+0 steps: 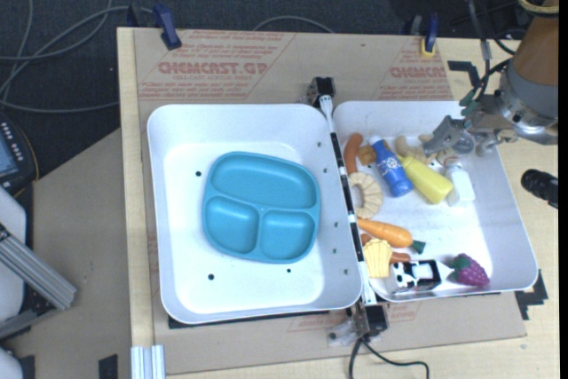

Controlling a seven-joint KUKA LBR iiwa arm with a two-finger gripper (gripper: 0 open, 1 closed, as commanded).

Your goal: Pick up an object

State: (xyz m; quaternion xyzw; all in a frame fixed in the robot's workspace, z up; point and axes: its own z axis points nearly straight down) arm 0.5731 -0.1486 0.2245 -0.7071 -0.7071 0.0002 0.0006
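The gripper (446, 146) hovered low at the far side of the right bin (506, 231), just beside the yellow bottle (428, 180); whether its jaws were parted or closed could not be told. The blue bottle (390, 168), carrot (387, 232) and grapes (469, 272) lay nearby; a blue divided plate (260, 207) sat in the left bin (173, 191).

Arm (538, 58) cut off by right edge; jaws' state unclear.
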